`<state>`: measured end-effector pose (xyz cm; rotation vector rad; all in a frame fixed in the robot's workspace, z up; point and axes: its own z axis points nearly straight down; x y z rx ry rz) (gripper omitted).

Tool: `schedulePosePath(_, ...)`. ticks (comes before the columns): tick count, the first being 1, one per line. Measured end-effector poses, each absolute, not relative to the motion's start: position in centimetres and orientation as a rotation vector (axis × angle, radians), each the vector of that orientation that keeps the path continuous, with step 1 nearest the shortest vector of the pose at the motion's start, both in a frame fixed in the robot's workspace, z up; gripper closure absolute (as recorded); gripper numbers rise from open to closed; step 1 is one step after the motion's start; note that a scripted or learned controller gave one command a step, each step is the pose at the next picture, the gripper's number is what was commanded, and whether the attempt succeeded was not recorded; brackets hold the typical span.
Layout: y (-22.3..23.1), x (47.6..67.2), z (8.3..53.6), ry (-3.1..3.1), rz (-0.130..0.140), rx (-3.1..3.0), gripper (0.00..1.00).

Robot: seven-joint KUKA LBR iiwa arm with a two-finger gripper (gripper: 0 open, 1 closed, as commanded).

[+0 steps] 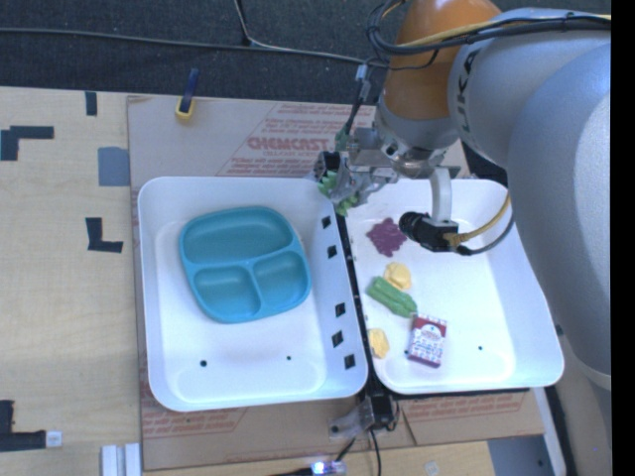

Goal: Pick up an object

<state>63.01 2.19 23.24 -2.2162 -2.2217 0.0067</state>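
My gripper hangs over the divider between the two bins, near their far end. A small pale green piece shows right at its tip; whether it is held I cannot tell. In the right bin lie a purple lump, a yellow piece, a green pod-shaped thing, a small yellow bit and a red and white box. All of these sit just below and to the right of the gripper.
The left bin holds a blue divided plate. A black divider strip runs between the bins. The arm's big grey body covers the right bin's far right side. A yellow and blue clip lies on the cardboard behind.
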Motion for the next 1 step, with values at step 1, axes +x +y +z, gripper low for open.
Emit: schedulePosePath(1,6.08,63.39,23.05,-2.221,0.008,-2.218,1.0)
